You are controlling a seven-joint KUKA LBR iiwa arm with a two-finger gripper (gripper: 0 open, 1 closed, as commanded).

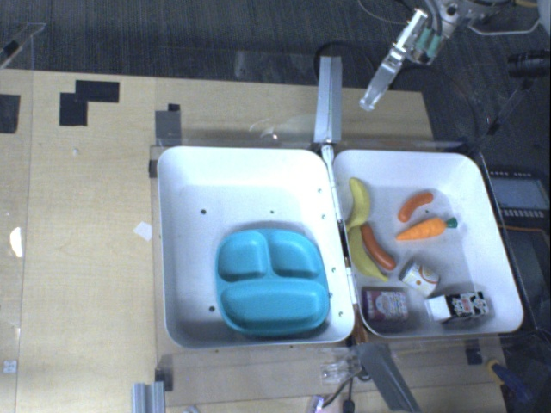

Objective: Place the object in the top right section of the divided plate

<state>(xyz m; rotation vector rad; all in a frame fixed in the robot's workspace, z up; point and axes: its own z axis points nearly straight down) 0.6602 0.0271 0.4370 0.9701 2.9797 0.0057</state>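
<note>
Two white bins sit side by side on a pale wood bench (77,256); dark carpet runs across the 12 o'clock edge of my view. Black tape shapes (86,100) are stuck on the bench at 10 o'clock, and a metal post (328,100) stands where the bins meet, on their 12 o'clock side.

The left bin (185,188) holds the blue divided plate (272,282), sitting toward the bin's 5 o'clock corner. Its one long section faces 6 o'clock, with the two smaller sections on its 12 o'clock side. All sections look bare.

The right bin (469,179) holds the loose items. A banana (358,201) lies along its 9 o'clock wall. A red sausage (379,248) lies across a second banana (361,261) just below it. A smaller sausage (415,205) sits near centre, with the toy carrot (422,229) just beside it at 6 o'clock. Along the 6 o'clock wall are a dark packet (385,304), a small white-and-orange carton (420,275) and a black-and-white box (460,305). I can't read any print on them; it's too small and blurred.

The gripper (375,93) hangs at 1 o'clock in my view, above the bench outside both bins and well apart from every item. I can't tell how the end effector is set from this angle. Nothing is visible in it.
</note>
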